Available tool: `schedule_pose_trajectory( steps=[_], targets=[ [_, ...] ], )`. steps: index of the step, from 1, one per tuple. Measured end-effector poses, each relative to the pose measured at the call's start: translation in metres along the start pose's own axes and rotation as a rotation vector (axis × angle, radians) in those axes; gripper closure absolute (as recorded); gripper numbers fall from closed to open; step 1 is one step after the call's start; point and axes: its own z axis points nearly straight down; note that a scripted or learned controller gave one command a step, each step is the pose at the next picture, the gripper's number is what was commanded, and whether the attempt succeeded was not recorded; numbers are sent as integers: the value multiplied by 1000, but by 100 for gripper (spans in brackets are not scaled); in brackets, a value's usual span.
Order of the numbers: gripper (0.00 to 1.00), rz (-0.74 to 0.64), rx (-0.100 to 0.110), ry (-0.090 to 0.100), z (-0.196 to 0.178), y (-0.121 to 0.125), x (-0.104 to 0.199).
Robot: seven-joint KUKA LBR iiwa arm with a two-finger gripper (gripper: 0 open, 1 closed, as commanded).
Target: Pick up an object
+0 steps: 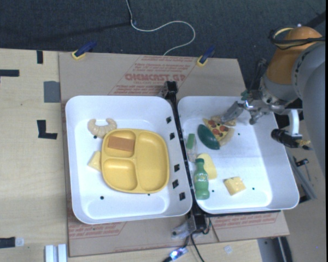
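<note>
One gripper (233, 113) hangs over the far part of the right bin (273, 168), its dark fingers pointing down and to the left toward a pizza slice toy (221, 129); whether those fingers are open or closed cannot be told from this angle, and nothing is seen clamped between them. The grey arm (311, 86) with its orange band (287, 53) comes in from the right edge.

Just below the fingertips, the pizza slice toy lies flat on the bin floor, with a dark green oval piece (209, 139) touching its left side. Nearer the front of the same bin, a pale yellow object (207, 165) sits beside a green bottle (200, 179) (the bottle lies along the bin's left wall). A small yellow cheese wedge (234, 185) rests apart from them, toward the front right. A small green piece (191, 141) leans close to the dividing wall.

Across the divider, the left bin (82, 201) holds a yellow sectioned plate (142, 165), and a brown rectangular slice (121, 142) lies in its upper-left compartment. A beige curved piece (100, 126) sits just beyond the plate, and a pale yellow wedge (94, 160) touches the plate's left edge.

Both bins rest on a cardboard sheet (147, 75), held by blue and yellow clamps at its far corners.
</note>
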Motion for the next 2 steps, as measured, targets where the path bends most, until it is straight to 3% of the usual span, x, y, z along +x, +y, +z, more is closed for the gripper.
schedule_pose_trajectory(
  steps=[1, 2],
  targets=[
    [0, 0, -6, -3, 26, 1, 0],
    [100, -3, 1, 1, 14, 1, 2]
  ],
)
